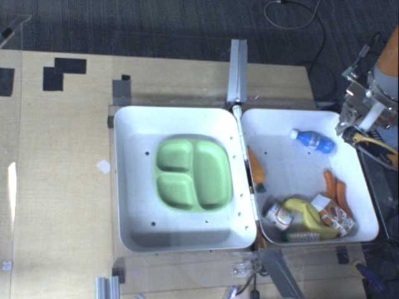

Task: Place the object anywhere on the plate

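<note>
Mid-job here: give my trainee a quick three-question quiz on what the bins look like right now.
1. True or false: the green plate sits in the left bin.
2. Which item lies nearest the right bin's far edge? A) banana B) blue bottle C) carrot
3. How many compartments does the plate have?

Key: 1 true. 2 B. 3 three, with nothing on any of them. The gripper is at the right bin's far right corner.

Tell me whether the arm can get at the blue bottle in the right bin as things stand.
Probably yes. The blue bottle lies alone on bare floor of the right bin, apart from the pile at the near end, and the gripper hangs just beside it at the bin's right rim.
</note>
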Controlling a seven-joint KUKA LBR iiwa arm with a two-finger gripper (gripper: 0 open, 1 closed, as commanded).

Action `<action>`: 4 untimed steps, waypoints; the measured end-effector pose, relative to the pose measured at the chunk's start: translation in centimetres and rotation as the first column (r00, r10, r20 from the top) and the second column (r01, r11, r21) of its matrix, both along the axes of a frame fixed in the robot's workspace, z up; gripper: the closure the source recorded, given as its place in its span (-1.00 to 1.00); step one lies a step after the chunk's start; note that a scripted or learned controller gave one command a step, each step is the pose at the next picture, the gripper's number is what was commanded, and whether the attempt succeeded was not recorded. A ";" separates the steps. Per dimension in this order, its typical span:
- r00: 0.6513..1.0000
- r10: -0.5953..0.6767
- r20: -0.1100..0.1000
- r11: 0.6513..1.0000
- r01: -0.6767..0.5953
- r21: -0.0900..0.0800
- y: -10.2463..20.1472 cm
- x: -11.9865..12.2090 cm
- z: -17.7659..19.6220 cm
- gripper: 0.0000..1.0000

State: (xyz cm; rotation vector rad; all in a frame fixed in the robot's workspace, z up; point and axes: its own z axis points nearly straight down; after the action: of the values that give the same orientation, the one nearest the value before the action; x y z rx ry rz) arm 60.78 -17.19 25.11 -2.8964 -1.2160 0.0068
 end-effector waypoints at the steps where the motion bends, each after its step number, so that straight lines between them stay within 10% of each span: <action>1: 0.988 0.157 0.002 0.988 -0.157 0.001 6.6 2.7 2.0 1.00; 2: 1.000 0.002 0.004 1.000 -0.002 0.000 3.8 6.1 7.9 1.00; 3: 0.964 0.268 0.001 0.964 -0.268 0.002 10.5 5.0 7.5 1.00; 4: 0.955 0.295 0.000 0.955 -0.295 0.003 15.3 4.5 -7.0 1.00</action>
State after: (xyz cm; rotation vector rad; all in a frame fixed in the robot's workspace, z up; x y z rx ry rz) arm 65.31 -1.86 18.12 -2.6805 -1.6332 0.0052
